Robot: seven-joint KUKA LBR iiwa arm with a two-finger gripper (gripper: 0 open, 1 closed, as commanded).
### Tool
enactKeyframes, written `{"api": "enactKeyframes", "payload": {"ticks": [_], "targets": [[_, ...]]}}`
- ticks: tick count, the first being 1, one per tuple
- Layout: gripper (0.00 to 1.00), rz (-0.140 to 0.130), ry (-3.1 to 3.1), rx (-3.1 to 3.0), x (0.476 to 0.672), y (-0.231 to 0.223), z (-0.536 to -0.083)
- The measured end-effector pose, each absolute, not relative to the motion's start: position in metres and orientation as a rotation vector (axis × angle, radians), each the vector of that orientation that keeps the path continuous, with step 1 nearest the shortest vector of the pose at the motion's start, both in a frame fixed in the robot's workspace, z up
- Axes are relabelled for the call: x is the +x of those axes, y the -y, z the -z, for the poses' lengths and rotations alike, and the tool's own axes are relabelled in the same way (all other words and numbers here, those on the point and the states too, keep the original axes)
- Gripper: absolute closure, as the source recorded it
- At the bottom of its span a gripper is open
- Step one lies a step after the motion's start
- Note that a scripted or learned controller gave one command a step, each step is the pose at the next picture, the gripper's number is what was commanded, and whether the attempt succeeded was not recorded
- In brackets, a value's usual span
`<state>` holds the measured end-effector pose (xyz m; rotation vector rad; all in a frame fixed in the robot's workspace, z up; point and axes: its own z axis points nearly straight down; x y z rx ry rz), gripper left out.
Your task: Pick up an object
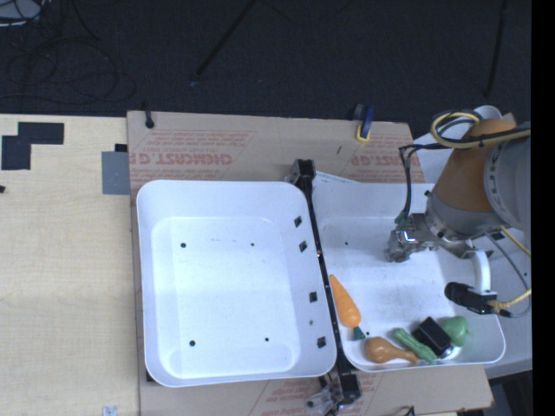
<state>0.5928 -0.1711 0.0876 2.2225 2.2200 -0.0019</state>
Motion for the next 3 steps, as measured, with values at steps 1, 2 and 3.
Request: {"api": "enactKeyframes", "payload": {"ticks": [1, 2, 3], "targets": [[1.0, 0.002, -2.218, 2.226, 0.534, 0.199, -0.088], [1.0, 0.004, -2.219, 2.229, 0.535, 0.199, -0.098], [1.0, 0.005, -2.216, 2.234, 0.534, 0.201, -0.107]]}}
